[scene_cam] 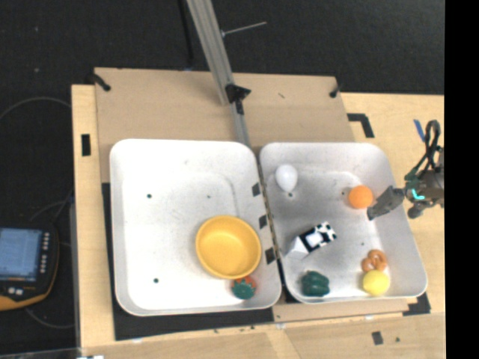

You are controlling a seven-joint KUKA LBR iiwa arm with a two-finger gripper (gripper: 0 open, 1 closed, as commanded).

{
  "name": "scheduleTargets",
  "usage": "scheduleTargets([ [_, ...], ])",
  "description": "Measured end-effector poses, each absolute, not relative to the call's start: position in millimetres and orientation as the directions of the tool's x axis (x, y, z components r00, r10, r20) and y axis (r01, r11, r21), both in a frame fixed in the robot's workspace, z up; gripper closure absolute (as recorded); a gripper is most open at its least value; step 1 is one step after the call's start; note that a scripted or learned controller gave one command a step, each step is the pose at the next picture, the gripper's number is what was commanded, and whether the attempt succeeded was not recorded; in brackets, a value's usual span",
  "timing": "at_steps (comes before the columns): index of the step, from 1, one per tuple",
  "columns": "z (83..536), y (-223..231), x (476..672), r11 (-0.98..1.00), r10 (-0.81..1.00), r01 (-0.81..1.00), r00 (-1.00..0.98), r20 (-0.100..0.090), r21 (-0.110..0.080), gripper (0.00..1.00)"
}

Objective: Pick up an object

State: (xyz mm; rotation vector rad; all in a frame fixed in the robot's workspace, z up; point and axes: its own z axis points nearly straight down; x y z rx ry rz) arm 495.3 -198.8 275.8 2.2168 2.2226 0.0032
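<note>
- While the gripper (389,200) hangs just beside the orange ball (361,197), centre over it before descending.
- Finger state — you cannot tell from here.

text: none legible | labels: none | numbers: none

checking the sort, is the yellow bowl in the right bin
No, the yellow bowl sits in the left bin, near its lower right corner, while the right bin holds the smaller items.
</note>
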Motion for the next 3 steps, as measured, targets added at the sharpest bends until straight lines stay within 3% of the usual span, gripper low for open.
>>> scheduleTargets([
  [1,226.7,-193.0,502.4,-0.002,1.0,1.0,0.002,-0.001,-0.003,0.0],
  [3,120.1,-198.7,498.1,-0.001,1.0,1.0,0.001,-0.001,-0.003,0.0],
])
